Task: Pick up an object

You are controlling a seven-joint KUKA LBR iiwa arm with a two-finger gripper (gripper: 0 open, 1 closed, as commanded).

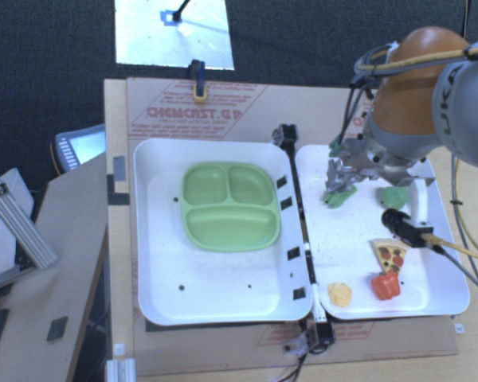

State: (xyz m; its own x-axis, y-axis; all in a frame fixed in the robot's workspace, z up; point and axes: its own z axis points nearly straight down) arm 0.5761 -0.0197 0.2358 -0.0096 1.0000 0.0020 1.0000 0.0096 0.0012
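My gripper [339, 185] is low in the right bin [438, 301], near its back left part. A small dark green object [334, 200] sits right at the gripper's tip, touching it or just under it; part of it is hidden by the gripper. A lighter green object [396, 196] lies to the right of the gripper. Toward the front of the same bin are a toy pizza slice [390, 255], a red object [385, 286] and a small yellow object [339, 294].
The left bin [155, 293] holds a light green divided plate [229, 207] at its middle. A black divider [299, 229] runs between the two bins. The arm's orange band and grey body hang over the right bin's back right corner.
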